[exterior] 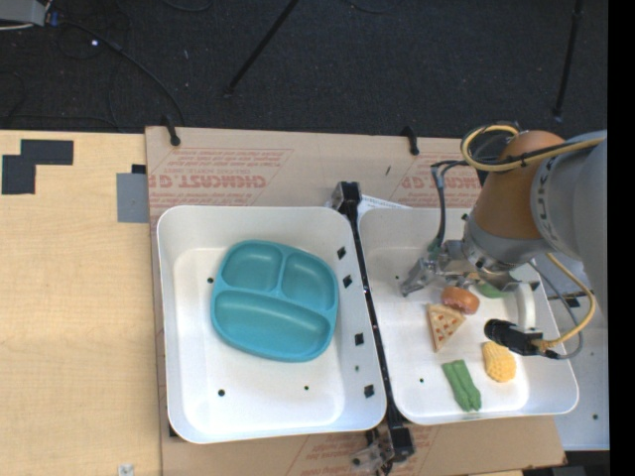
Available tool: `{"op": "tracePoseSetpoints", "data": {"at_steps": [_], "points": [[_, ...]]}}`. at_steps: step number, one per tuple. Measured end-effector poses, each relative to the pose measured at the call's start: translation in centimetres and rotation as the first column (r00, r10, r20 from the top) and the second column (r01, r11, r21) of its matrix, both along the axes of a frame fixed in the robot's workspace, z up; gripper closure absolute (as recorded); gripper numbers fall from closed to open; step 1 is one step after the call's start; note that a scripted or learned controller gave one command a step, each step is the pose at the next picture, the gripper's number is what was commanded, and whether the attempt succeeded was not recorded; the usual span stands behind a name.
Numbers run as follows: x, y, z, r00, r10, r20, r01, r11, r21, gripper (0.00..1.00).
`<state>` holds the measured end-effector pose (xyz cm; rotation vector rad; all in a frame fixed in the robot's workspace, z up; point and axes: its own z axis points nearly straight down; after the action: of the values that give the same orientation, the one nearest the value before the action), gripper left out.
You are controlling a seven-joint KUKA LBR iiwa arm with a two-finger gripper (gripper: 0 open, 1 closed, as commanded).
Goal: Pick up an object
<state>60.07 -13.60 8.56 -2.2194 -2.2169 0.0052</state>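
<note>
Camera view: teal divided plate (pixel 270 317), triangular pizza slice (pixel 444 325), bumpy yellow corn (pixel 500 363)

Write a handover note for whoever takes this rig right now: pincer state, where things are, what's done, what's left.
Pincer: over the right bin, toward its left side; open or shut unclear; nothing seen held.
Right bin: reddish piece beside the pincer, pizza slice, yellow corn, green piece.
Left bin: teal divided plate.
Done: no object lifted yet.
Left: grasp one and lift it.
</note>
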Motion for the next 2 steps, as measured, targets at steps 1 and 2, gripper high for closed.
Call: {"op": "tracePoseSetpoints", "data": {"at_steps": [1, 2], "points": [[0.0, -0.1, 1.2, 1.0, -0.002, 0.001, 0.002, 1.0, 0.0, 1.0], [-0.3, 0.0, 7.4, 1.0, -0.001, 0.008, 0.001, 1.0, -0.001, 1.0]]}}
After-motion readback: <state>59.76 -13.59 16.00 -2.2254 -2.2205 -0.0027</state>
